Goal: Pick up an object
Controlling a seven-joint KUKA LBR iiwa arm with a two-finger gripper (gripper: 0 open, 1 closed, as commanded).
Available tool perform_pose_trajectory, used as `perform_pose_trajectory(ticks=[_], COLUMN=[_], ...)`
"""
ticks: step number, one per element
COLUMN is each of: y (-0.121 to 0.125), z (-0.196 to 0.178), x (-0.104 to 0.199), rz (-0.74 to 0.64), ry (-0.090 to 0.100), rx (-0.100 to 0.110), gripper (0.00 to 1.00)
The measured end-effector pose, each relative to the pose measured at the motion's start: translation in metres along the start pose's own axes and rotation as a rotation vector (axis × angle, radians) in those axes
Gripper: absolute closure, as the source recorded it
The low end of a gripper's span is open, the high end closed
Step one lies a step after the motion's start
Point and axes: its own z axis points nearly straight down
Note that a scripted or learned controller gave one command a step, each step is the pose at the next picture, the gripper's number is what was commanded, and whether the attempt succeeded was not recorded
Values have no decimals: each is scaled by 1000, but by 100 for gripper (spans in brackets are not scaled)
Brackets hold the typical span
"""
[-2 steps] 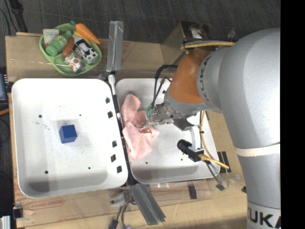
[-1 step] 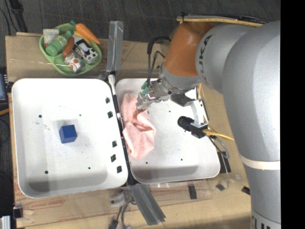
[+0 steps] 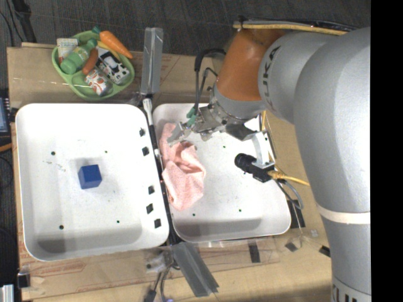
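A blue cube (image 3: 90,175) sits alone in the left bin (image 3: 38,231). In the right bin (image 3: 264,222), a crumpled pink cloth (image 3: 184,172) lies against the left wall. The gripper (image 3: 189,131) sits at its far edge, fingers pinching a fold of the cloth. Beyond, a green bowl (image 3: 70,83) holds toy food.

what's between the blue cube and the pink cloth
Bare white floor of the left bin, then the two bins' adjoining walls, between the cube and the cloth, in the camera view.

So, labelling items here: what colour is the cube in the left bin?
Blue; the cube shows clearly in the camera view.
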Motion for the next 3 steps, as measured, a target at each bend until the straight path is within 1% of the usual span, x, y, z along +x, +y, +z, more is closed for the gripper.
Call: perform_pose_trajectory(ticks=[1,2,3], y=[-32,-10,-10], z=[89,100,91], x=[-59,-39,-39], rz=[-47,-117,-118], ry=[2,0,0], rx=[2,-2,0], gripper=[0,0,100])
